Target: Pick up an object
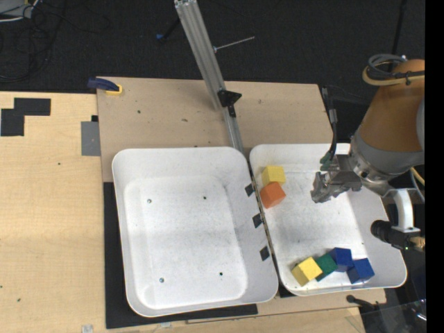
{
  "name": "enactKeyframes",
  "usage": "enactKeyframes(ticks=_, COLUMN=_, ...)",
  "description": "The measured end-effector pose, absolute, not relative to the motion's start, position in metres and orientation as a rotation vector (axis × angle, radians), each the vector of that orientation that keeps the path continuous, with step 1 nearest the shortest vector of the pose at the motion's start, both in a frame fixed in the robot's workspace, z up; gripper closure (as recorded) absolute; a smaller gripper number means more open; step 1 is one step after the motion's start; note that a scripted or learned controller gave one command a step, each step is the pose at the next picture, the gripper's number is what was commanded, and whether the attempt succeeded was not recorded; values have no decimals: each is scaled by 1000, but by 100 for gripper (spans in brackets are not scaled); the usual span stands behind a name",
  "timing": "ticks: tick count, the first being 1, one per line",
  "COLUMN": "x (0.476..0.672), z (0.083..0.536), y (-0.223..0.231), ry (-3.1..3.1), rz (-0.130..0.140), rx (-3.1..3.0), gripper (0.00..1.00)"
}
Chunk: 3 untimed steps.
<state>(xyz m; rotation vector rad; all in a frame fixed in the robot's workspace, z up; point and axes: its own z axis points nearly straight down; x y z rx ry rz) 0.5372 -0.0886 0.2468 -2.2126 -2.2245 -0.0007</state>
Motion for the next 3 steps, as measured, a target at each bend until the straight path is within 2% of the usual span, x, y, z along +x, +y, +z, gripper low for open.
enactKeyframes(ticks=2, x=533, z=225, y=18, ry=-2223, rz=3, rx=-2211, gripper=100)
enactKeyframes(ticks=3, x=516, z=234, y=73, ry=-2223, rz=3, rx=-2211, gripper=100)
